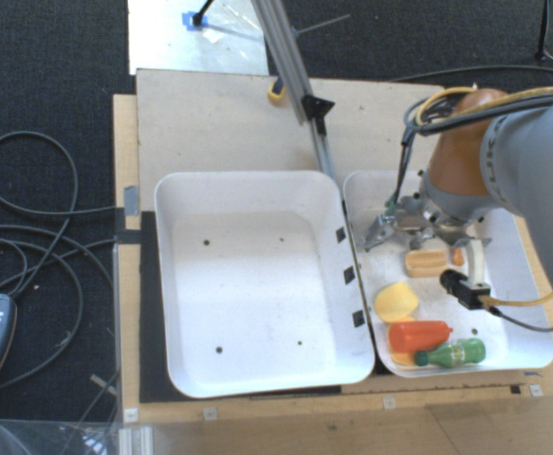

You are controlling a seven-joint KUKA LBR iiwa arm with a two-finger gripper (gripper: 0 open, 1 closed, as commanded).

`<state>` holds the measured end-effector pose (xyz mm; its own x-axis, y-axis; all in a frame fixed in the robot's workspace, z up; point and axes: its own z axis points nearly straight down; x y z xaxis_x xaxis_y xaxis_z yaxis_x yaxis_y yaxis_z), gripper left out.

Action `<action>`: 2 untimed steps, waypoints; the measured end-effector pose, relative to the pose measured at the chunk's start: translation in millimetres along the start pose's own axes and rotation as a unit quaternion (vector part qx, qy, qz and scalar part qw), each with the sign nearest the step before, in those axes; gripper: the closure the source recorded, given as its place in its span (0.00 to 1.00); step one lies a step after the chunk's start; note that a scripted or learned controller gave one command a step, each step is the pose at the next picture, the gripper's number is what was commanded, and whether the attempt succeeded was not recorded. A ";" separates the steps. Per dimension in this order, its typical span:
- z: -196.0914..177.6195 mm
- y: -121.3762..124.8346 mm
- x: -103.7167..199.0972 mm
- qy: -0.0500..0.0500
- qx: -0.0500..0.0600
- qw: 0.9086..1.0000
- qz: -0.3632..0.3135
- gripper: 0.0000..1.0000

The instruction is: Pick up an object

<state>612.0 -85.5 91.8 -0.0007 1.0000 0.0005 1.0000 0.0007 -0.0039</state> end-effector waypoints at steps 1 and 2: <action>-14.2 2.0 -0.4 0.000 -0.004 1.000 0.001 1.00; -60.0 7.5 -5.8 -0.001 -0.005 1.000 -0.001 1.00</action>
<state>619.8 -91.3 151.7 -0.0018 1.0000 -0.0009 1.0000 0.0018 0.0061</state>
